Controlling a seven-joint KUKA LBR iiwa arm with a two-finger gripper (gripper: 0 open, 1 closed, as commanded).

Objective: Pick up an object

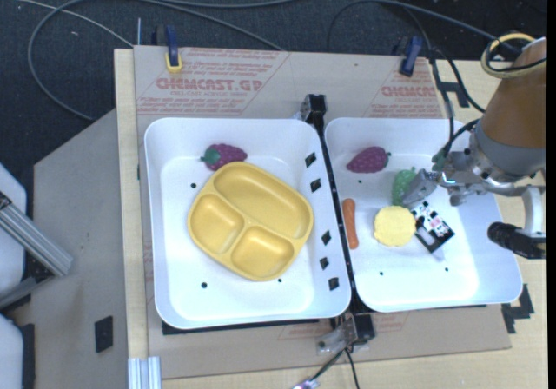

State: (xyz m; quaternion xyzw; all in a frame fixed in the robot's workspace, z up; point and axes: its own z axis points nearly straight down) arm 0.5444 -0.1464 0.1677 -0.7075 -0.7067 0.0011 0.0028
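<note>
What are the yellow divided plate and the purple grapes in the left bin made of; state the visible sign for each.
Yellow divided plate: likely moulded plastic, smooth with a soft sheen on its ridges. Purple grapes: probably toy plastic or rubber, with a bumpy matte surface; too small to be sure.

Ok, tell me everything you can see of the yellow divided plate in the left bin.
The yellow divided plate looks like matte plastic, a rounded rectangle with three recessed compartments: one long, two smaller. It lies flat and right side up, turned diagonally, near the middle of the left bin. A purple berry-like toy sits at its upper-left rim, apparently touching.
</note>
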